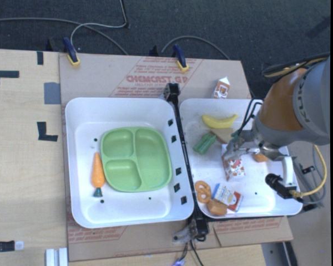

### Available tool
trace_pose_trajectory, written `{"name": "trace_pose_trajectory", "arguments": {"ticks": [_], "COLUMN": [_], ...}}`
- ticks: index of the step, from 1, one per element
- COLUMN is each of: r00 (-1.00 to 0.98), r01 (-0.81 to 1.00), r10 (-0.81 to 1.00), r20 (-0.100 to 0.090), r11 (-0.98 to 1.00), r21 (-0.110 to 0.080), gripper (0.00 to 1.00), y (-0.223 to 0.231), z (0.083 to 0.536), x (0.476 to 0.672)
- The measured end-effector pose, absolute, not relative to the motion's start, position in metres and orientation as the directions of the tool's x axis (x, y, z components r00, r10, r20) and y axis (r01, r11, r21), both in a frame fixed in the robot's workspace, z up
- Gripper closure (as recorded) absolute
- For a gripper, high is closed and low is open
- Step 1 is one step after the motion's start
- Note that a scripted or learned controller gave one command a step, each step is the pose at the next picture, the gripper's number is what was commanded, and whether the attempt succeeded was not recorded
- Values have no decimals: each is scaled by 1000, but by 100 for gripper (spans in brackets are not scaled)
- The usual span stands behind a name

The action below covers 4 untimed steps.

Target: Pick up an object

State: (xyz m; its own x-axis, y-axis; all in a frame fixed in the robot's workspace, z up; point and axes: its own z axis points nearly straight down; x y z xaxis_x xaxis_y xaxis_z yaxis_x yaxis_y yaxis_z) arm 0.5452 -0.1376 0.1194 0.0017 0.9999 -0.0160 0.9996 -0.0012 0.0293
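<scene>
My gripper (232, 153) hangs over the middle of the right bin (266, 204), reaching in from the right below the grey arm with its orange band. Directly beneath it, touching or nearly touching its tip, lies a small red-and-white carton (235, 169). A yellow banana (220, 120) and a green cylinder-like piece (205, 143) lie just to the upper left of the gripper. A pretzel (202, 190), a red, white and blue packet (227, 196) and an orange lump (216, 208) sit near the bin's front edge. A small orange piece (260, 158) peeks out beside the wrist.
The left bin (77, 148) holds a green divided plate (136, 158) and a carrot (97, 172) along its left side. A small milk carton (222, 87) stands on the cardboard behind the right bin. A black divider (179, 143) with clips runs between the bins.
</scene>
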Motion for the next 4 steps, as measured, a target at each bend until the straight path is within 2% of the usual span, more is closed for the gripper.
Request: {"name": "trace_pose_trajectory", "arguments": {"ticks": [1, 3, 4], "r00": [1, -2, 2], "r01": [1000, 1000, 999], "r10": [1000, 1000, 1000], "r20": [-16, -11, -19], "r11": [-1, 3, -1], "r21": [30, 30, 36], "gripper": [0, 0, 100], "y": [-137, -145, -149], "z": [119, 106, 119], "x": [545, 545, 547]}}
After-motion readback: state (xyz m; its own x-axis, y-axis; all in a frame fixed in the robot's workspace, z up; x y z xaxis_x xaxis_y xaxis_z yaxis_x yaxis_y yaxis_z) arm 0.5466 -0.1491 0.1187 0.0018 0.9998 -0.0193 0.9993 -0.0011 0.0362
